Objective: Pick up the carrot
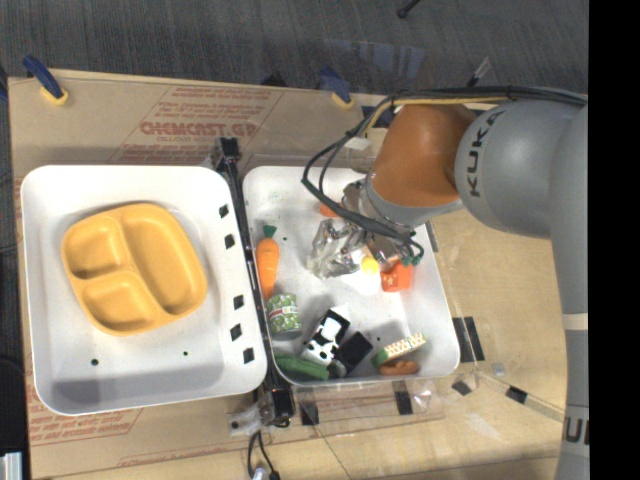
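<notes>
Carrot (267,260): an orange root with a small green top, lying in the right bin (432,298) along its left wall, green end toward the far side, body running toward the near side. It touches nothing but the bin floor and lies apart from the gripper. Just near of its tip sits a green-and-white speckled item (283,313), and nearer again a long dark-green vegetable (303,368) lies along the near wall.

Gripper (340,250): silvery metal fingers pointing left and down over the middle of the right bin, to the right of the carrot with bare white floor between them. Glare and overlapping metal make the fingers hard to separate; whether the jaws are open or closed cannot be told, and nothing is seen between them. Black cables loop above the wrist, and the orange band (420,158) and grey arm (525,168) extend off to the right.

Other contents of the right bin: a small yellow piece (371,264) and an orange-red block (397,277) just right of the gripper; a black-and-white patterned toy (325,338) beside a black block (353,352) near the near wall; a corn-like piece (404,346) above a reddish sausage shape (400,366) in the near right corner.

Left bin (60,368): holds a yellow three-compartment plate (133,266), well apart from the carrot. Both bins rest on a brown cardboard sheet (200,118).
</notes>
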{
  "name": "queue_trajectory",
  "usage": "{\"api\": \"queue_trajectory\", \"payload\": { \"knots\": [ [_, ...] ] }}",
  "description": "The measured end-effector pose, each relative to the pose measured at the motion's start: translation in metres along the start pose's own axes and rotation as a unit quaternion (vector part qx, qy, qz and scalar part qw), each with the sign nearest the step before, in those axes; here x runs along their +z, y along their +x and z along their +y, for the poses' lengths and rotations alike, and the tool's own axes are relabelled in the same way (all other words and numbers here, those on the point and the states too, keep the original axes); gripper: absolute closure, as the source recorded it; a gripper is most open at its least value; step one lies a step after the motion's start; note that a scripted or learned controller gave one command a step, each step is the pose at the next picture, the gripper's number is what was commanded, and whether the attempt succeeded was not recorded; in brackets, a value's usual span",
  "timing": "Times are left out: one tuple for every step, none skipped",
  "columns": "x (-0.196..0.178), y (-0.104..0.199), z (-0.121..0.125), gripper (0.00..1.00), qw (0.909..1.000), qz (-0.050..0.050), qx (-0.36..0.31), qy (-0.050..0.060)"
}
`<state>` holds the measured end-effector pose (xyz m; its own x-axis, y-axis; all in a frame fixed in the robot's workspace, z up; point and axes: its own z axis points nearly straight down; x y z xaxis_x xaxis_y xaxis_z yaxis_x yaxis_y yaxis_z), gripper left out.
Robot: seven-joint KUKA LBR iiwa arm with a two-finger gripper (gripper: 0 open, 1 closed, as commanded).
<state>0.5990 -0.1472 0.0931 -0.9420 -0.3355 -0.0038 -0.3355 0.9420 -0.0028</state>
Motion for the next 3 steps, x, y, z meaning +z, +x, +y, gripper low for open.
{"api": "queue_trajectory", "payload": {
  "knots": [
    [0.000, 0.000, 0.001, 0.00, 1.0000, 0.000, 0.000, 0.000],
    [0.000, -0.029, 0.043, 0.00, 0.9995, -0.001, -0.032, -0.001],
    [0.001, -0.001, 0.058, 0.00, 0.9947, 0.002, 0.103, -0.002]
  ]
}}
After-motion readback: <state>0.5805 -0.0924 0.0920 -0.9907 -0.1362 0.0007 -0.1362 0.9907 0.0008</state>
